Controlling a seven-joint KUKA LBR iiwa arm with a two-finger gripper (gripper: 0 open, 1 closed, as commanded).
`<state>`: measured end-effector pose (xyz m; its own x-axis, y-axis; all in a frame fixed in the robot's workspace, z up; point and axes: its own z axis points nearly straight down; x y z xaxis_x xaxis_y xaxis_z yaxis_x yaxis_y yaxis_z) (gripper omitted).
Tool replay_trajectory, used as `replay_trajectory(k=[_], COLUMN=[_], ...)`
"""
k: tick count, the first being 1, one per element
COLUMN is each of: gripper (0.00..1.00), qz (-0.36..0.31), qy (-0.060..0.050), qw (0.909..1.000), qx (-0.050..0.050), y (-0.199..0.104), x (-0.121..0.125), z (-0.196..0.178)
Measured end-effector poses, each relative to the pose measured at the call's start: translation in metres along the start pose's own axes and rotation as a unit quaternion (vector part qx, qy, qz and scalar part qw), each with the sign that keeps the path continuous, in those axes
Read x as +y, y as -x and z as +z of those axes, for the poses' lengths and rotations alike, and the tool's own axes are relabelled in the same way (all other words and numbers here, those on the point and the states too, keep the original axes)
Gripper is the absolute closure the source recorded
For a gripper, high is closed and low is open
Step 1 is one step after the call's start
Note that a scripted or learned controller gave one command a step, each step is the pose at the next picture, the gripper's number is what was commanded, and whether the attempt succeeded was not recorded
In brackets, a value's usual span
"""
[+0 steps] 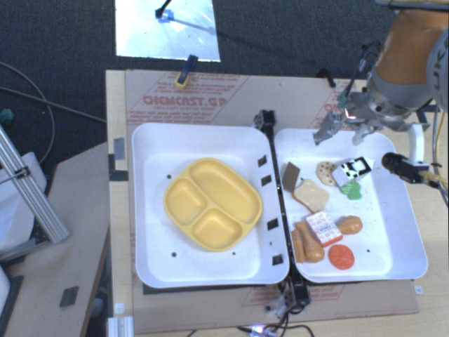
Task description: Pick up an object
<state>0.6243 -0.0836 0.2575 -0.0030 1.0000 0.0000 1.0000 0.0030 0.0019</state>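
Clearly the gripper (345, 126) hangs spread wide, nothing between its two fingers, above the far edge of the right bin (400, 209). Just below it lie a cookie (325, 172), a black-and-white block (353, 169) and a green piece (352, 189). Further are a bread slice (311, 195), a sausage (307, 243) and a tomato (342, 257). Farthest, well to its left, a yellow tray (212, 203) sits in the left bin (151, 188).

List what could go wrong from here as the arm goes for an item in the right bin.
1. The toy foods lie crowded: the bread slice, hot dog and red-and-white box touch or nearly touch, so the fingers may nudge neighbours or catch two.
2. The tomato slice lies flat and may slip.
3. The gripper hangs open over the bin's far rim, so a straight descent could strike it.
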Motion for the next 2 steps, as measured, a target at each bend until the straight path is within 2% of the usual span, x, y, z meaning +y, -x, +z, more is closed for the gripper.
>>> replay_trajectory(k=[1,2], gripper=[0.00,0.00], qz=[-0.001,-0.002], qy=[0.001,0.001], qw=[1.0000,1.0000], qx=[0.000,-0.001], y=[0.046,0.057], x=[-0.007,-0.019], z=[0.115,0.130])
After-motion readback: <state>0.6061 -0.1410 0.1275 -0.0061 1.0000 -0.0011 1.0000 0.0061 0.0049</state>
